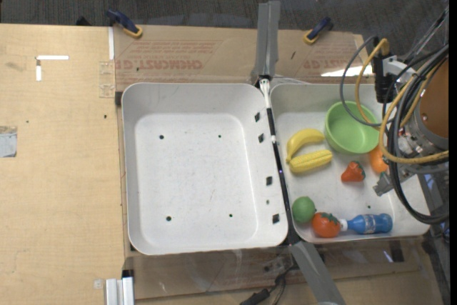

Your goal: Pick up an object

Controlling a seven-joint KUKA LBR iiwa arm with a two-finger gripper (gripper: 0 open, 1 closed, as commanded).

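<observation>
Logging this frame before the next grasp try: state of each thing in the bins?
green bowl: upright, open side up, right bin
banana: lying flat, left of the bowl
corn cob: lying flat, touching the banana
strawberry: resting below the bowl
green ball: resting near the divider
tomato: resting, touching the bottle's cap end
bottle: on its side
orange object: partly hidden by cables
left bin: flat on the bench

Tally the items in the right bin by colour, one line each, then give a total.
Yellow: 2, banana, corn
Green: 2, bowl, round fruit
Red: 2, strawberry, tomato
Orange: 1, orange piece, partly hidden
Blue: 1, bottle
Total: 8
</observation>
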